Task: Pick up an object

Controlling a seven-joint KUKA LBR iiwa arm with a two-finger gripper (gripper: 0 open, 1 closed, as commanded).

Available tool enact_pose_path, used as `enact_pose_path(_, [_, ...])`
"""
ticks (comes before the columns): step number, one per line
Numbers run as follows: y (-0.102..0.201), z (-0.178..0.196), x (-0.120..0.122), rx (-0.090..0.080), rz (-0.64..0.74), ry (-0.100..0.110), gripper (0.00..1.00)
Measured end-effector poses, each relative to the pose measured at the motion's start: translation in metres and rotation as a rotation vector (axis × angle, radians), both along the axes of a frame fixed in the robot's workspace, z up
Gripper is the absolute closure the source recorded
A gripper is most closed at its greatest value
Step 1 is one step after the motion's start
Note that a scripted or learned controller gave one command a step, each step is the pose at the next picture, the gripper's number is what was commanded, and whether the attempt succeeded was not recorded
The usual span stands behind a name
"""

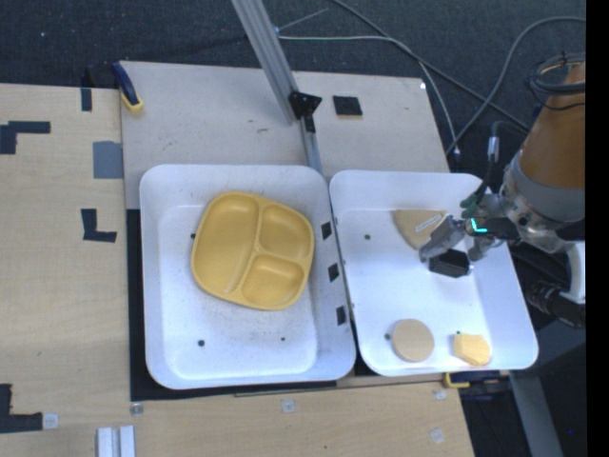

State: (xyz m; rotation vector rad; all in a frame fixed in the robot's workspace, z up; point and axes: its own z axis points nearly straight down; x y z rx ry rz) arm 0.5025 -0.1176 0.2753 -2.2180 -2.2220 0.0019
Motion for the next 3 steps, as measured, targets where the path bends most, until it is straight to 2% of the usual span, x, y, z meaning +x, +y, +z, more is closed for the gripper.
enact_pose_path(1, [0.000,0.000,0.000,0.000,0.000,-0.001,0.00])
enact_pose_path(3, [0.006,-0.098,-0.015,0.000,-0.002,0.005,0.00])
